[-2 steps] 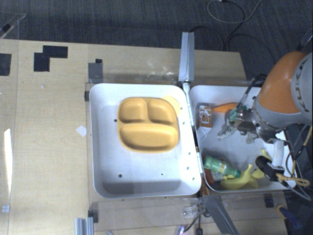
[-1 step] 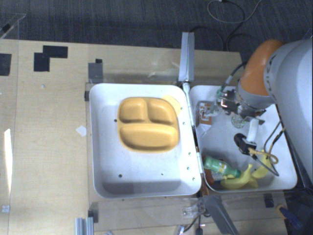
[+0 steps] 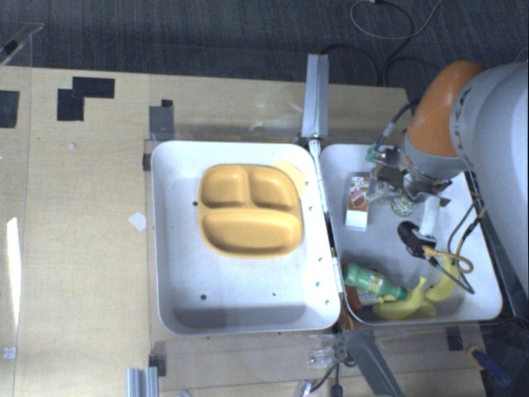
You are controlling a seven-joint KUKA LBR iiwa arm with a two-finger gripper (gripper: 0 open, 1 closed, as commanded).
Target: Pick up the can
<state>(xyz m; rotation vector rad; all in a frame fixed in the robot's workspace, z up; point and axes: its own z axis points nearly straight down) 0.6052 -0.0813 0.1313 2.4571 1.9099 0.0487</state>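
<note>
Fingers of the gripper (image 3: 402,190) sit low in the right bin (image 3: 488,304); we cannot tell their spread. We see a green-topped can (image 3: 402,206) partly hidden directly beneath them. Nearby lies a small carton (image 3: 358,201).

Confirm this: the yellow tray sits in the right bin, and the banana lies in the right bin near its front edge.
One thing is wrong. The camera view shows the yellow tray in the left bin, not the right. The rest stands: the banana lies in the right bin near its front edge.
</note>
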